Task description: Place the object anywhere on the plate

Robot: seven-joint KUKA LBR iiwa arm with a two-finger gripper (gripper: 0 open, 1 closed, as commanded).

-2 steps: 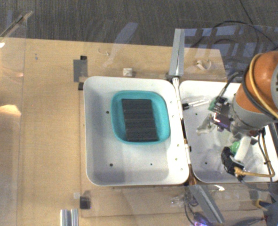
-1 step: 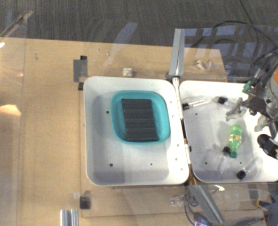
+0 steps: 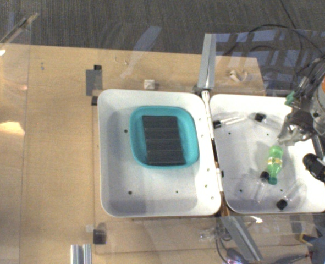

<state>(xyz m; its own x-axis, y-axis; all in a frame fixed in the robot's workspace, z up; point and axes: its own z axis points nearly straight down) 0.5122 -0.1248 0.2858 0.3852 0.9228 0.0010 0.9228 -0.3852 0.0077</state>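
A teal square plate (image 3: 136, 132) lies in the left bin (image 3: 113, 191), and a dark ridged rectangular block (image 3: 162, 140) rests on it. In the right bin (image 3: 233, 153) a small green bottle (image 3: 274, 163) lies on its side. My gripper (image 3: 292, 132) hangs over the right bin's far right part, just up and to the right of the green bottle and apart from it. Nothing shows in its grasp.
The right bin also holds several clear items with black caps: one near the back left (image 3: 228, 121), one at the back (image 3: 258, 116), one near the front edge (image 3: 282, 203). A metal divider post (image 3: 207, 59) stands behind the bins. Cables trail at the right.
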